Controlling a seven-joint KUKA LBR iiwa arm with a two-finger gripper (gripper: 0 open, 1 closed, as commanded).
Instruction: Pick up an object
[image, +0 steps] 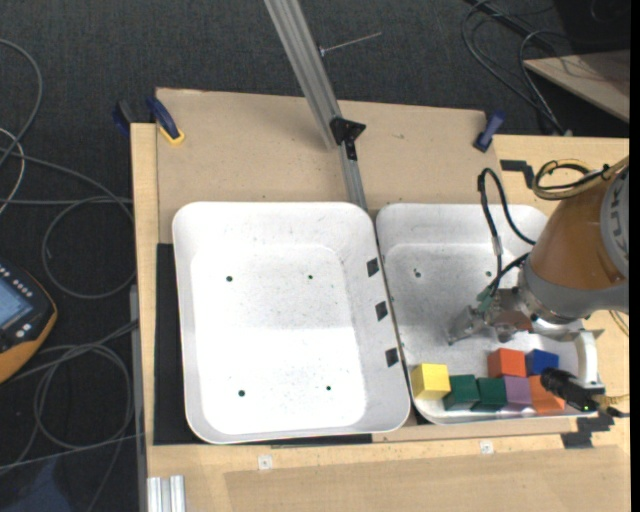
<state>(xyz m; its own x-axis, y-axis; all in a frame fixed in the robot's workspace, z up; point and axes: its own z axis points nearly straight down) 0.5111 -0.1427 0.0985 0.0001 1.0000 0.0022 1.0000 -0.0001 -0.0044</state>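
Jaws first: I cannot tell how they are set, because my gripper (478, 322) looks small and blurry low in the right bin (440, 235). Nothing seems to be in it, I think. My pick things sit just below and to the right of it: a yellow block (432, 378), two green blocks (477, 391), a purple block (517, 390) and an orange block (511, 360). They are packed tight, so I could push one away or grab two. I see no words or labels to read.

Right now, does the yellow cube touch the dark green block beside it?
Apart. The camera view shows a thin strip of white bin floor between the yellow cube and the dark green block.
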